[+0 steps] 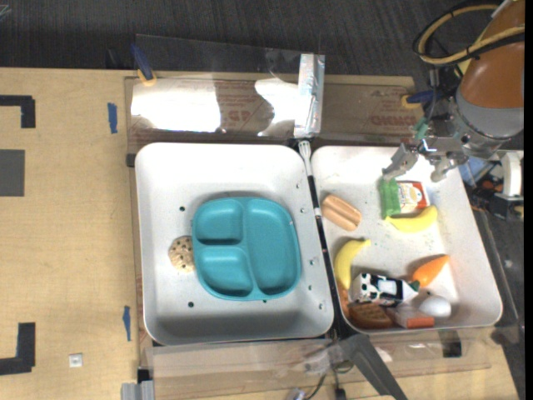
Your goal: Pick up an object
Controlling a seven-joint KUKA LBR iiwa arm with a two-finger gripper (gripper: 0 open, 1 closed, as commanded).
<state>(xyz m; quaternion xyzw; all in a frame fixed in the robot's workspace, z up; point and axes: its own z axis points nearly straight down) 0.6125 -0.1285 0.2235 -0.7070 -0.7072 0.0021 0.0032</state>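
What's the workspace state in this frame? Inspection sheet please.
Surface: tan bench bearing two white bins side by side, left bin and right bin.
Job's things: right bin holds a hot dog, two bananas, a green and white carton, a carrot, a black and white cow toy, a white egg.
Clutter: left bin holds a teal divided plate with a cookie beside it.
Grippers: hand hangs open above the right bin's far right corner, holding nothing.
Cables: yellow and black loops by the arm.
Surroundings: dark floor; blue tape marks on the bench.
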